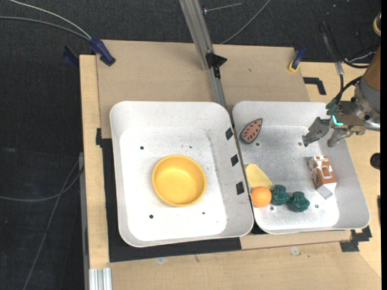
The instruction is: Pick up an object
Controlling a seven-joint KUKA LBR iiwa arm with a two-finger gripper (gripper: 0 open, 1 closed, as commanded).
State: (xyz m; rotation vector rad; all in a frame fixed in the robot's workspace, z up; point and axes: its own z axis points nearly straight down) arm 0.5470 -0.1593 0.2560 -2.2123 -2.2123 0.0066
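My gripper (pixel 325 135) hangs over the right bin (pixel 284 116), near its right side, with its two grey fingers spread apart and nothing between them. Just below it lies a small orange and white block (pixel 323 175). Along the bin's front sit a dark green toy (pixel 290 199), an orange ball (pixel 261 196) and a pale yellow wedge (pixel 257 176). A brown leaf-shaped piece (pixel 251 130) lies at the bin's back left.
The left bin (pixel 130 125) holds a yellow bowl (pixel 178 179). A grey metal pole (pixel 199 29) slants down to the gap between the bins. Blue and yellow clamps (pixel 103 52) sit at the bench's back corners.
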